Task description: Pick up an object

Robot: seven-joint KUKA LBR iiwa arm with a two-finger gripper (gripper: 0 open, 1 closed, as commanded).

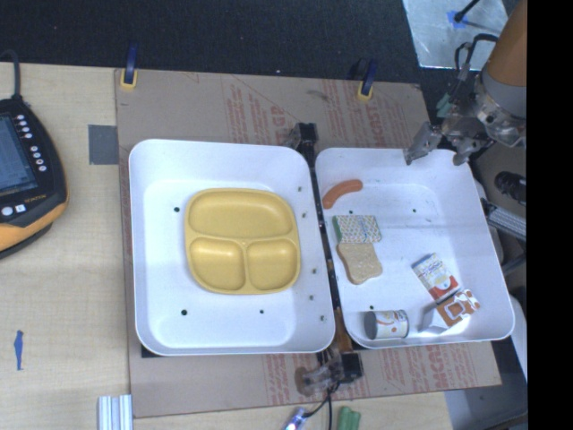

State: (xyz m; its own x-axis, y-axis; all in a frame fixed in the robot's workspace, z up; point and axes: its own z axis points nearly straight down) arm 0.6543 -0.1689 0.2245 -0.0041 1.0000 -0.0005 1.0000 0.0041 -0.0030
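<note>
Sausage point(342, 192) lies left-below pincer point(439, 146), well apart, prob. open.

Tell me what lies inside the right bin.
In the right bin: a sausage, a patterned sponge overlapping a slice of toast, a small can and two cartons. Anything beneath them is covered.

One camera is fixed above the bench point(72, 330) and looks down at a slant. It stands far enough to take in both white bins point(143, 240), side by side, with the bench around them. The arm point(510, 52) enters from the right edge.
</note>
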